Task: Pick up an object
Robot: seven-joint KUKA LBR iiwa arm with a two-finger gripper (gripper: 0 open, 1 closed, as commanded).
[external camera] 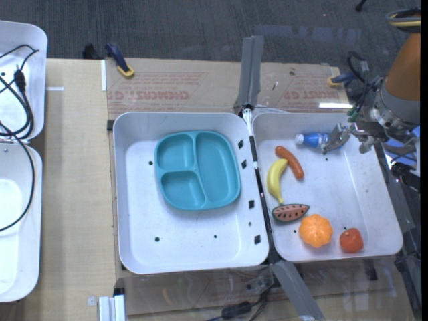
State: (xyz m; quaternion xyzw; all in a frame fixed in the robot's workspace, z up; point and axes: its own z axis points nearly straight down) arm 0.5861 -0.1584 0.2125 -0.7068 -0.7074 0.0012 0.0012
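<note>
Two shallow white bins are seen side by side on a bench, viewed from above at a slant. The left bin (127, 199) is occupied by a teal divided plate (198, 170), which lies flat with three compartments, none of which holds anything. The right bin (381, 206) is separated from the left one by a narrow seam, and a grey upright bar (251, 72) rises behind that seam. Inside the right bin, a yellow banana (276, 180) is found nearest the seam, with a red sausage (289, 162) just beside its upper end. Below the banana, a watermelon slice (289, 212) is laid on the bin floor, touching or nearly touching an orange (315, 231) to its right. A small red tomato (351, 240) is placed near the orange, close to the front wall. Toward the back of the bin, a blue and white tube (313, 140) lies on its side. The gripper (352, 138) is positioned just to the right of the tube, over the back right part of the bin; its two fingers are seen spread apart, with nothing between them. The grey arm with its orange band (406, 72) is seen entering from the right edge.
</note>
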